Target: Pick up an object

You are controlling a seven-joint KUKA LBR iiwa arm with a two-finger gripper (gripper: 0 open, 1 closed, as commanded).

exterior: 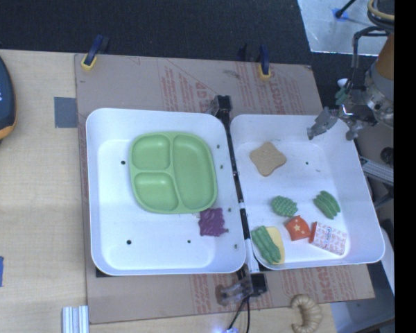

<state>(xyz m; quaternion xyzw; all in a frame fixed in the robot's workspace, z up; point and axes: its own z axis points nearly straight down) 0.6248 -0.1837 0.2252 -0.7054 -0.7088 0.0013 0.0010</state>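
Gripper [336,121] poised over the far right corner of the right bin [353,159], fingers spread apart, nothing between them. No object in hand; pick not yet made.

Right bin contents noted: tan toast slice [267,158] near the far left corner, lying flat and apart from the rest; two green leafy pieces [284,205] and [326,204] around the middle; red block [298,227] and red-and-white packet [329,238] toward the near right corner, touching or nearly so; green and yellow corn cob [268,245] at the near left corner, hard against the rim.

Left bin [104,186] carrying a green divided plate [173,172] in its far half and a purple cluster [212,222] just beside the plate's near right corner.

Handling judgement: toast slice the nearest candidate to the tool and the least crowded. Appears a light toy piece, probably foam or soft plastic, thin and low to the floor of the bin. Likely stiff enough to hold shape, little risk of breakage. Best taken across its narrower width, fingertips pressed right down to the bin floor on opposite edges; shallow profile leaves little to bite on, so slipping out or being pushed aside counted the main risk. Corn cob judged awkward owing to the rim alongside.
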